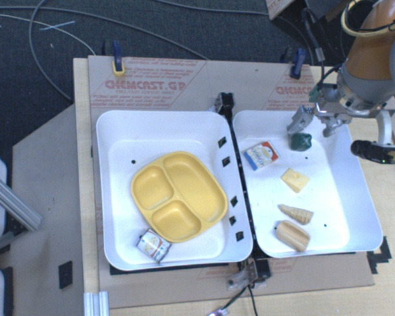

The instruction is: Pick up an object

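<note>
A dark green object lies in the right bin just below the gripper, whose fingers are spread apart, holding nothing.

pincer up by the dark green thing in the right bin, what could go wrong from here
1. The pincer hangs just above the green lump, which lies near the right bin's back wall; a descent may clip that wall.
2. The lump looks small and rounded, so it may squirt out sideways.
3. The packet lies close on the lump's left and could get nudged.
</note>
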`<state>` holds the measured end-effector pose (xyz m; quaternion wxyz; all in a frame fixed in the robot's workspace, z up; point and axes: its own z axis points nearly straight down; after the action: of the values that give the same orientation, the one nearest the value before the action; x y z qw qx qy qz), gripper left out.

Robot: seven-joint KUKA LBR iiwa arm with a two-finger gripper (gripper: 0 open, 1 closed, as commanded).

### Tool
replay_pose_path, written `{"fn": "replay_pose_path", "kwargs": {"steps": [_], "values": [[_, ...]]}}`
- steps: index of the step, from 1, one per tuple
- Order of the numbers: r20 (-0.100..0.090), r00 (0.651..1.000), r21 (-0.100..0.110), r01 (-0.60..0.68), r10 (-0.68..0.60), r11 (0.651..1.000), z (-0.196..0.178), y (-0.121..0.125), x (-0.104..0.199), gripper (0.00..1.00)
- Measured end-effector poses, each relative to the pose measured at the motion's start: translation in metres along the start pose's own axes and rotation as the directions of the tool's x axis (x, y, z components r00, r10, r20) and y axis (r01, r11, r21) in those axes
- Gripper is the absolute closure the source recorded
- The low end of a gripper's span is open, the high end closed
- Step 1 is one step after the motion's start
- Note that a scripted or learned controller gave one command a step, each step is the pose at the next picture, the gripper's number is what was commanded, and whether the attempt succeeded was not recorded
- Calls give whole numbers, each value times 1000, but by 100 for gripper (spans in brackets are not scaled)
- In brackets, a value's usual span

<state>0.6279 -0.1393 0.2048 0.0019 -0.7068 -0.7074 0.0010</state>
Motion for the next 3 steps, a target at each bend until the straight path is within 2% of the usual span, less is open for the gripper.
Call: {"fn": "replay_pose_path", "kwargs": {"steps": [1, 2, 3], "values": [[0, 1000, 0, -1, 1, 1000, 45, -3, -7, 0], [0, 1000, 2, -1, 1, 1000, 107, -4, -13, 0], [1, 1000, -5, -1, 1, 1000, 92, -2, -12, 100]]}}
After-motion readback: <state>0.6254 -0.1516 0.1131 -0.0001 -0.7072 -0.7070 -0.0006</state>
